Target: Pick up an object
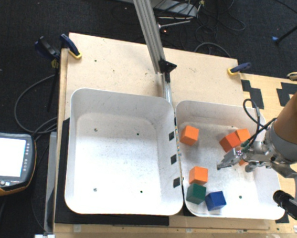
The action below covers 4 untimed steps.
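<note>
Nothing lifted so far: left bin bare, right bin with orange cube, orange block, green cube, blue cube, then gripper low beside orange pair, grip state impossible to tell.

The arm has a rounded orange band above a smooth grey wrist section. A black cable loops from the wrist housing. The gripper is a compact metal-grey assembly with thin dark fingers. A black cylindrical fitting protrudes at the lower side of the arm.
</note>
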Each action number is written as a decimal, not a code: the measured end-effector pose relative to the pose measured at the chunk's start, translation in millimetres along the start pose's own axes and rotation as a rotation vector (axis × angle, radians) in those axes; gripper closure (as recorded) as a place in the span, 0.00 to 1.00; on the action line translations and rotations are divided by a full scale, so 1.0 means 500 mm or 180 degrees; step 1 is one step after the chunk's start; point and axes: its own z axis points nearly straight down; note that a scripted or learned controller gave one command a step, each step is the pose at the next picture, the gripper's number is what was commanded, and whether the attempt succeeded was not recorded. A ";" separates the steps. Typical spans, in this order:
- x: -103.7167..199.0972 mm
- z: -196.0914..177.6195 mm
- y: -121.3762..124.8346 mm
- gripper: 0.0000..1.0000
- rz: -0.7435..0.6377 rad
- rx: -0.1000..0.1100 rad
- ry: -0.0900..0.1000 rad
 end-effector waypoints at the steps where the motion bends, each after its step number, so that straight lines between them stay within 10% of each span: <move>1: -0.026 -0.153 0.012 0.00 -0.0009 -0.0026 -0.0012; 3: 0.167 -0.351 -0.003 0.00 -0.0024 -0.0021 -0.0001; 4: 0.189 -0.569 -0.004 0.00 -0.0017 -0.0031 -0.0003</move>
